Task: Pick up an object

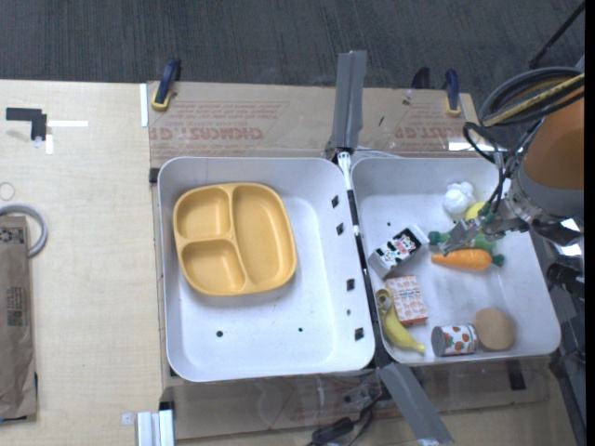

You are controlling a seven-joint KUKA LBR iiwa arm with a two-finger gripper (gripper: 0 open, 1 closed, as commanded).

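carrot (462, 259) | long axis L-R | green top R, by fingers (465, 235)

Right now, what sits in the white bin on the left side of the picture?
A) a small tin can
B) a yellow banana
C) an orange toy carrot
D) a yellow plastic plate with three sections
D: the yellow plastic plate with three sections lies alone in the left white bin; the other things are in the right bin.
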